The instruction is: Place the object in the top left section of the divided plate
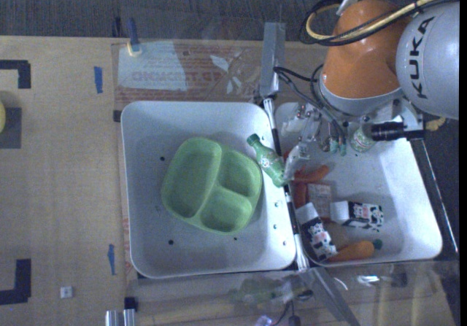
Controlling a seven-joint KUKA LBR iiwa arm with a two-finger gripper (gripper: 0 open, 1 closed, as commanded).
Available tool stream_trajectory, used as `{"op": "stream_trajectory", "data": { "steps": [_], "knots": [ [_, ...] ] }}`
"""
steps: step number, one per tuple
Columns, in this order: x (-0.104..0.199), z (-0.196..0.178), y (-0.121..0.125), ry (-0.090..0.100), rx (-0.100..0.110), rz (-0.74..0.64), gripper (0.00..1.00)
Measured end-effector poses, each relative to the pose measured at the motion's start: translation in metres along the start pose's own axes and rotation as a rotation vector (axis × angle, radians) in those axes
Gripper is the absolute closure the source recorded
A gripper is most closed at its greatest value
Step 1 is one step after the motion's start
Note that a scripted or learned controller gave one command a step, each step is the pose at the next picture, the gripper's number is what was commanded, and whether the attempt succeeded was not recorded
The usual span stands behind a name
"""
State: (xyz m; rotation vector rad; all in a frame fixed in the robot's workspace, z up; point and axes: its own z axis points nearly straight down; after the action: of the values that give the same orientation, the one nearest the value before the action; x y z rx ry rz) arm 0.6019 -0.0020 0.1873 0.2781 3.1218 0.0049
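Divided plate (pixel 211 184) was the reference: green, three sections, sat tilted in the left bin (pixel 146 127), all sections bare. The green bottle (pixel 267 160) lay just right of the plate's upper right corner, neck pointing up-left, body slanting down-right onto the rim between the two bins, touching or nearly touching the plate edge; can't call which. Gripper (pixel 300 148) hung further right of the plate, just past the bottle's lower end, over the near edge of the right bin (pixel 408 193). Whether the claw was apart, together or clamped on the bottle, can't tell, since the wrist hardware and cables blurred it. The arm (pixel 365 55) with its orange band came in from up-right of the plate. Right of the plate, all in the right bin: an orange carrot-like piece (pixel 315 172) just beyond the bottle's base, a small brown packet (pixel 319 192) below that, a black-and-white carton (pixel 363 214) further right, a second black-and-white carton (pixel 316 233) lower down by the divider, and an orange carrot (pixel 355 249) along the bin's lower edge. Blue tape marks (pixel 98 79) sat on the bench up-left of the plate.
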Motion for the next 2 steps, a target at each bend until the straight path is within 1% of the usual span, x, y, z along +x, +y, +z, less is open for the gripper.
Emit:
{"op": "stream_trajectory", "data": {
  "steps": [1,2],
  "knots": [
    [0.000,0.000,0.000,0.000,0.000,0.000,0.00],
    [-0.002,-0.012,0.002,-0.007,-0.004,0.001,1.00]
  ]
}}
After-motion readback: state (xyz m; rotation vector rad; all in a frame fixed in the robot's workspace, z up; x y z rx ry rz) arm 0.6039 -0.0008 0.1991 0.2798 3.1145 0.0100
